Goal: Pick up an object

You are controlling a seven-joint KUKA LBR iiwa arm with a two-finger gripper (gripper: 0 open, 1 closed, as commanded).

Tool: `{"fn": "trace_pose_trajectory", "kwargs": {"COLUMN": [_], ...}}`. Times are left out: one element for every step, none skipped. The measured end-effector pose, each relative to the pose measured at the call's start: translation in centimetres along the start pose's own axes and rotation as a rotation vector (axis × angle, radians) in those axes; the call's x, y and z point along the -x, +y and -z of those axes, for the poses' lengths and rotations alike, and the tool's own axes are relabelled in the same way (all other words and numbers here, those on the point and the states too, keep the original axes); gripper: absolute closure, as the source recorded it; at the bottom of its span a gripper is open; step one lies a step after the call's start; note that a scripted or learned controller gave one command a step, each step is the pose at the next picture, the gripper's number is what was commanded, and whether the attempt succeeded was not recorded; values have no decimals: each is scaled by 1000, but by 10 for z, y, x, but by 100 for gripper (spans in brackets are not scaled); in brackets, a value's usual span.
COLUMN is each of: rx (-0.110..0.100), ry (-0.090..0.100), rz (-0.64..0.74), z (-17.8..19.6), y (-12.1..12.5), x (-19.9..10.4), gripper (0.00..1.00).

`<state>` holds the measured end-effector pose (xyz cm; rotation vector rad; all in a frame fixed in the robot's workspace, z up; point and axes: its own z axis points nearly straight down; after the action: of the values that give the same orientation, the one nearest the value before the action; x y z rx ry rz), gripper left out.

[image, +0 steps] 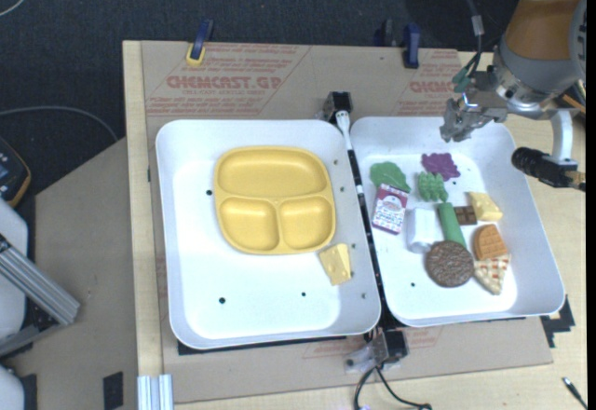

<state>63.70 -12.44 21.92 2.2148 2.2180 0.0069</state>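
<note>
The two-finger gripper [458,126] hangs over the far edge of the right-hand shallow white bin [540,254]. Whether it is parted or closed cannot be told at this angle, and nothing is visible in its grasp. The grey arm with the orange band [545,3] enters from the upper right.

All positions below are given relative to the right-hand bin. On its floor, near the far side and just below the gripper, lies a small purple grape-like toy [440,164]. Beside it sit two green leafy pieces [389,175] [430,185]. Toward the centre are a red-and-white carton [390,210], a white cylinder [423,226] and a green stick [452,223]. Nearer the front edge lie a round brown cookie-like disc [450,263], an orange waffle-like piece [489,241] and a pizza-slice wedge [494,276]. A pale yellow block [484,207] lies toward the outer side.

To the left of this bin stands the second white bin [186,240], holding a yellow three-compartment plastic tray [275,198] and a yellow cheese-like wedge [336,263].
</note>
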Motion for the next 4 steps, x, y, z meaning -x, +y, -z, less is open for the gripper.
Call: {"fn": "trace_pose_trajectory", "kwargs": {"rx": [-11, -13, -13, -6], "ry": [4, 4, 4, 1], "rz": [1, 1, 2, -2], "z": [-1, -7, 1, 1], "y": [-29, -68, -102, -91], "x": [-32, -69, -106, -90], "gripper": [100, 100, 100, 100]}}
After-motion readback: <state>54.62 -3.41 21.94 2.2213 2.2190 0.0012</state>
